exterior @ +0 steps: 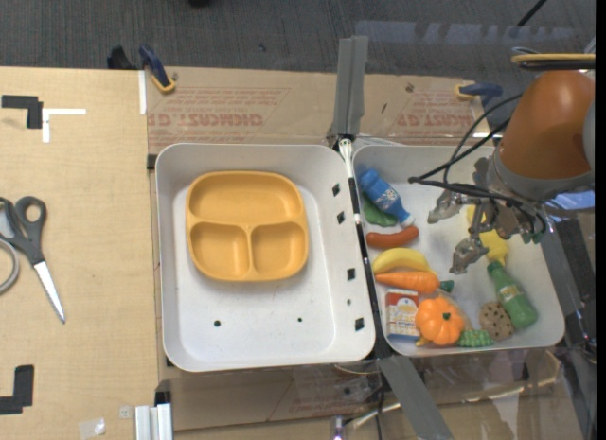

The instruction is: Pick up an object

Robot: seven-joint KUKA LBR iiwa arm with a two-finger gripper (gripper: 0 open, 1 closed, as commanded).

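1. I see the counter (66, 239), pale wood, running left of the two bins, with scissors (33, 249) lying on it well away from the left bin.
2. The left bin (256, 334) holds a yellow divided plate (248, 224), flat in its upper half.
3. The right bin (417, 159) touches the left bin's right wall and holds the toy food.
4. The arm (547, 131) hangs over the right bin's right half.
5. The gripper (457, 233) has its fingers (443, 208) spread apart with nothing between them, above the bin floor, right of the banana.
6. Along the right bin's left wall, top to bottom: blue bottle (383, 193), sausage (392, 237), banana (401, 259), carrot (408, 280), pumpkin (439, 321).
7. The green bottle (512, 296) and cookie (492, 318) lie by its lower right corner.
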